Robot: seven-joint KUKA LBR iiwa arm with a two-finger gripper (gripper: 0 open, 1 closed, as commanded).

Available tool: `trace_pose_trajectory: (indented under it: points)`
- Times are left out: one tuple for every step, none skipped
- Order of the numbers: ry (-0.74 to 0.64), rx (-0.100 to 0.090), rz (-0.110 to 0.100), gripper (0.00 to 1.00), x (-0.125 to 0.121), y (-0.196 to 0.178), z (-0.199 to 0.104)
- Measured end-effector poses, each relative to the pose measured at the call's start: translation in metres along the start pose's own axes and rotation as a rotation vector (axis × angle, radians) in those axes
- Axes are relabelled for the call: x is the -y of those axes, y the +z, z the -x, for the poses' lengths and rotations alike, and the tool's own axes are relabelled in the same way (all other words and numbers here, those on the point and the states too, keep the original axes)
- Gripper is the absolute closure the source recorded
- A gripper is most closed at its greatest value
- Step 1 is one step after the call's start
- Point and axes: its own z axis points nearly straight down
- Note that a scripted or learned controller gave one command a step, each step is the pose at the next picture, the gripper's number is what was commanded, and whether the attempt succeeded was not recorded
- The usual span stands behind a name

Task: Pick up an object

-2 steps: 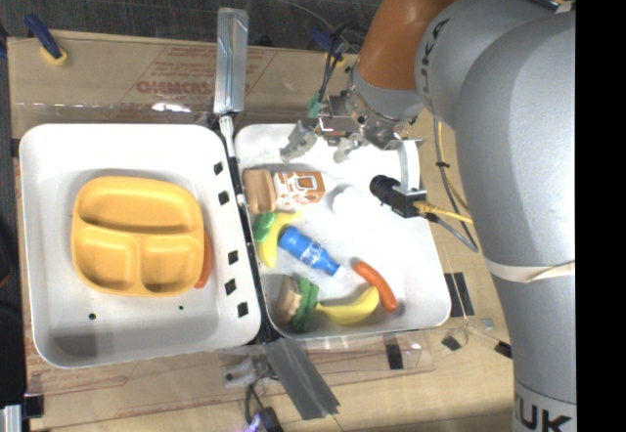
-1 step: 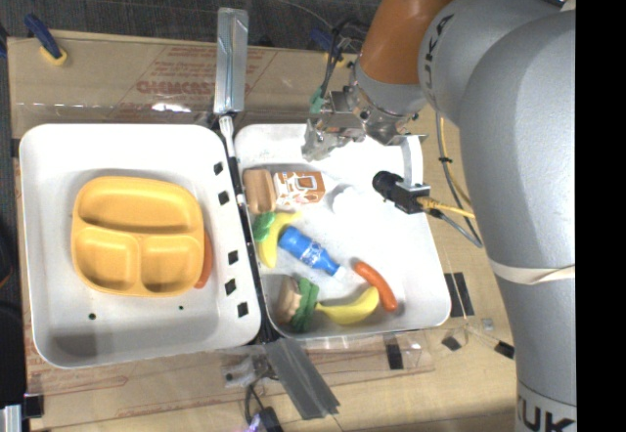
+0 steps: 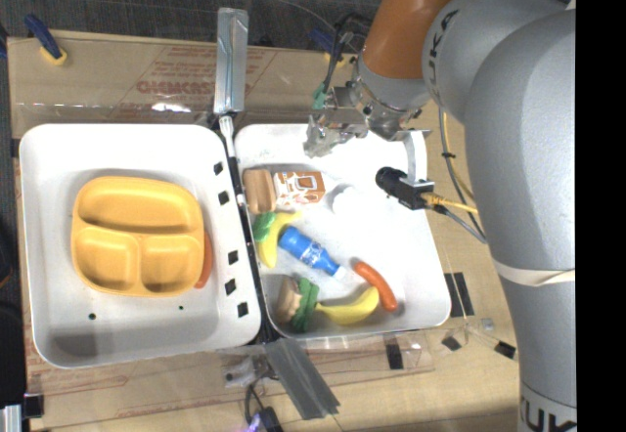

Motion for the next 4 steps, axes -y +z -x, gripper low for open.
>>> trace_pose_trajectory:
  points:
    - [0.0, 0.0, 0.0, 0.0, 0.0, 0.0, 0.0]
    - [-0.104, 0.007, 0.027, 0.0, 0.023, 0.097, 0.003]
    - [-0.225, 0.003, 0.002, 0.0, 0.113, 0.122, 0.048]
    - [-0.176, 0.004, 0.007, 0.0, 0.005, 0.09, 0.039]
